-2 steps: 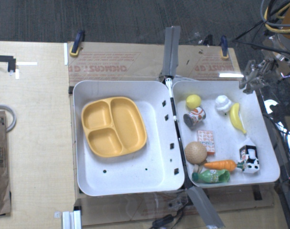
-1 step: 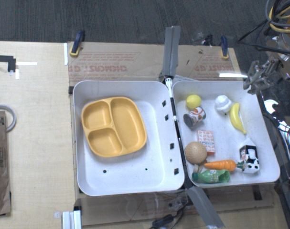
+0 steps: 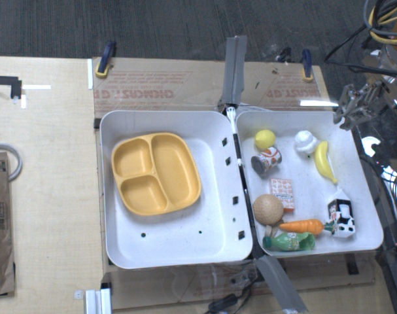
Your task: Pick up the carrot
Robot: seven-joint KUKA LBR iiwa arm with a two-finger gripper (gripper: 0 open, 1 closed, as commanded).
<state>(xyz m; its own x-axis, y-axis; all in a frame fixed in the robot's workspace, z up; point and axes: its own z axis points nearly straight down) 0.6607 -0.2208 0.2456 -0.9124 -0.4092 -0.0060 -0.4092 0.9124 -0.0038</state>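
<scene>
- The carrot (image 3: pixel 303 226) lies on its side near the front of the right bin (image 3: pixel 367 187), orange body pointing left, green top to the right
- It is crowded: a tan ball (image 3: pixel 268 209) sits just beside its tip, a green packet (image 3: pixel 289 242) lies along its front side, and a black-and-white cow toy (image 3: pixel 341 217) stands by its leafy end
- A small red-and-white box (image 3: pixel 282 192) lies just behind it, while the banana (image 3: pixel 325 161), the yellow ball (image 3: pixel 265 139), the white toy (image 3: pixel 305 142) and the small can (image 3: pixel 267 160) sit farther back, well apart
- The left bin (image 3: pixel 120 241) holds a yellow divided plate (image 3: pixel 156 173)
- The gripper (image 3: pixel 356 105) sits at the right bin's far right corner, well away from the carrot; whether the fingers are spread or pressed together I cannot tell
- Judging the approach: come down over the mid-body, where the orange is thickest and most exposed
- Set the fingers across the carrot's short axis, one behind and one in front
- The front finger likely risks catching the green packet, so a grip slightly toward the leafy end may be cleaner
</scene>
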